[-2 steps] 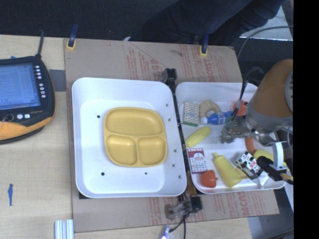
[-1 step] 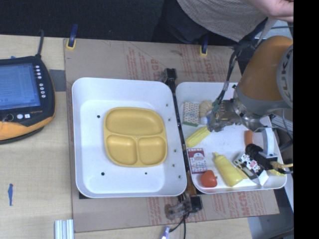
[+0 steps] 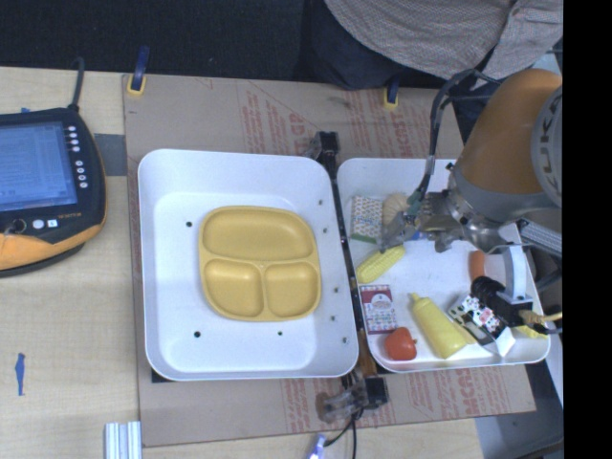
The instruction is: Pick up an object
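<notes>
Yellow corn (image 3: 381, 262) lies in the right bin (image 3: 435, 363), just below the gripper (image 3: 400, 224). Its fingers point down-left toward the corn, but whether they are spread or closed I cannot tell.

You see the bench (image 3: 67, 352) carrying a cardboard sheet (image 3: 239, 113) — on that sheet two white bins (image 3: 163, 256) sit side by side — and left of it a handheld screen pendant (image 3: 43, 185).
</notes>
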Controlling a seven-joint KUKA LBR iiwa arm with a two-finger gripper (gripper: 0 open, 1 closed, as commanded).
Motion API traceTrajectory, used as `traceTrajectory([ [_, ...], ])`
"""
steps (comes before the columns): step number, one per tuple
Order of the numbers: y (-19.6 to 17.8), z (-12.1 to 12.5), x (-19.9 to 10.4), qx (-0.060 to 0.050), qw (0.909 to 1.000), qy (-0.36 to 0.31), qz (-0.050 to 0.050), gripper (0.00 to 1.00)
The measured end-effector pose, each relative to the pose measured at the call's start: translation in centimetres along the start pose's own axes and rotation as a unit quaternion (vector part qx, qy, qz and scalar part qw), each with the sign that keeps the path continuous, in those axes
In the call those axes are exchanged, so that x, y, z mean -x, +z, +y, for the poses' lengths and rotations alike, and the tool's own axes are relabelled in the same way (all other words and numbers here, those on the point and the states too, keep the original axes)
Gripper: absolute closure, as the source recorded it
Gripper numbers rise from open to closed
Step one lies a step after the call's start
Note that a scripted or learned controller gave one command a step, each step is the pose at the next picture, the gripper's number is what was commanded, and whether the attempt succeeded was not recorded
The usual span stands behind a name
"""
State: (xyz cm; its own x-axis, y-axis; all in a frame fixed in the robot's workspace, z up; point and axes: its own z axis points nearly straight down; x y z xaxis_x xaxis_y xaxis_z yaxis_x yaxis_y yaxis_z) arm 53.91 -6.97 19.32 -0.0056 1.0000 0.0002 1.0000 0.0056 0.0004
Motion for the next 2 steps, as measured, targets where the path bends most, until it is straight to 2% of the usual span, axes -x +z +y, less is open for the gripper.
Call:
traceTrajectory([
  [1,3.2,4.2,4.4,0.001,1.0000,0.002,0.000,0.00],
  [2,9.9,10.2,9.0,0.000,1.0000,0.000,0.000,0.00],
])
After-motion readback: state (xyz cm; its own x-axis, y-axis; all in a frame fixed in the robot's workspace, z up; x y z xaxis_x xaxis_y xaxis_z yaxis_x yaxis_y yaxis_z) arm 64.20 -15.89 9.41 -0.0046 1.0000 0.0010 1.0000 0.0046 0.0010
